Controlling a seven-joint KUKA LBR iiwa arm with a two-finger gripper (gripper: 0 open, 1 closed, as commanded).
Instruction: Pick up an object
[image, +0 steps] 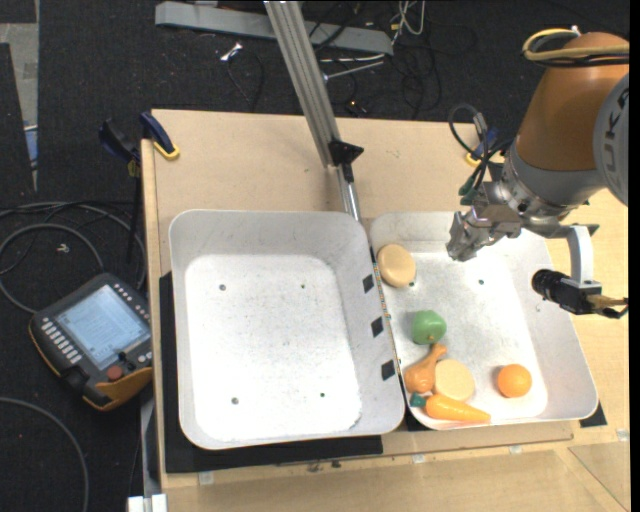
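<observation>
Tan bun (397, 266) lying just left of pincer (464, 246), slightly nearer; pincer's width impossible to tell.

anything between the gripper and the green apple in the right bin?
No. In the camera view, the stretch from the gripper down to the green apple is bare white bin floor. The tan bun lies off to the side, by the divider.

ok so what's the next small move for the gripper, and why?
Probably shift the gripper toward the view's left and lower it over the tan round piece. The gripper hangs above bare floor at the far end of the right bin, that piece lies nearest, and it sits apart from the green apple.
</observation>
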